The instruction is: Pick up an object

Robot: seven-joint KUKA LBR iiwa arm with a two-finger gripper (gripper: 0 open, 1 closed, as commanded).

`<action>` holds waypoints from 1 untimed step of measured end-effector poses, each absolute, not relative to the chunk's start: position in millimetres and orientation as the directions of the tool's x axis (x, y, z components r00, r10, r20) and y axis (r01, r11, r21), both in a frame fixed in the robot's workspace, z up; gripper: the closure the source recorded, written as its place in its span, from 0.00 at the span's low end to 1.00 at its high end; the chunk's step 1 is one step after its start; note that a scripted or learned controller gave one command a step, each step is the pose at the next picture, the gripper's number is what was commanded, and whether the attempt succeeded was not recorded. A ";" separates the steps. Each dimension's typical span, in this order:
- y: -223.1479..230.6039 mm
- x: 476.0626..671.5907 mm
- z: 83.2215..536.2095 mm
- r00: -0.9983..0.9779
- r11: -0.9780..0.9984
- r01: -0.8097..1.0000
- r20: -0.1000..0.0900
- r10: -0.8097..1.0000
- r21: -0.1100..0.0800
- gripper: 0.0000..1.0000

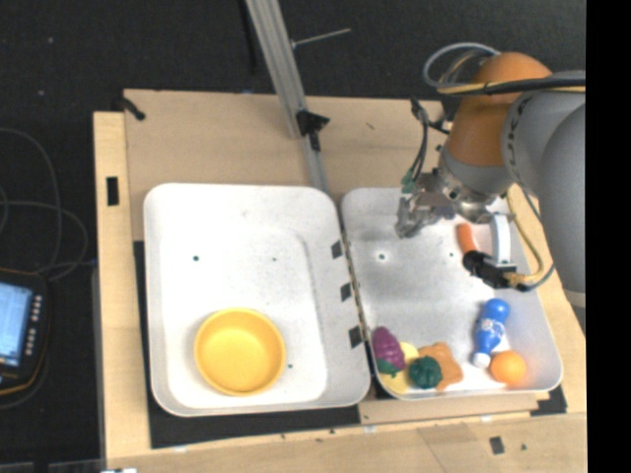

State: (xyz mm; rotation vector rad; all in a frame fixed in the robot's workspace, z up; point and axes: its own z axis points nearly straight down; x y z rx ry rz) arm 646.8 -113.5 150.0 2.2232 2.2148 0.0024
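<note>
Seeing gripper [410, 221] low over bare floor in far-left part of right bin [414, 284], arm reaching in from right. Cannot tell whether spread or pressed together: too small, too blurred. Nothing visibly pinched, nothing lying right under it. Judging task as not done, no grasp made yet.

Candidate objects all well apart from gripper, along near edge of same bin:
- purple toy [386, 348] by near-left corner
- green toy [426, 371] just beside it, touching orange block [450, 361]
- yellow piece [392, 382] partly hidden beneath them
- bottle [491, 327], blue and white, toward near-right corner
- orange ball [509, 368] touching or just beside bottle's lower end

Small red-orange thing [465, 235] near wrist, unclear whether loose object or robot part. Yellow bowl [240, 351] alone at near end of left bin [246, 235].

Left to do, likely: move over one object, close on it, lift clear. Looks like an early stage.
</note>
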 end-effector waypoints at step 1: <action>-118.0 656.6 210.9 -0.001 0.001 1.000 -0.002 1.000 0.008 1.00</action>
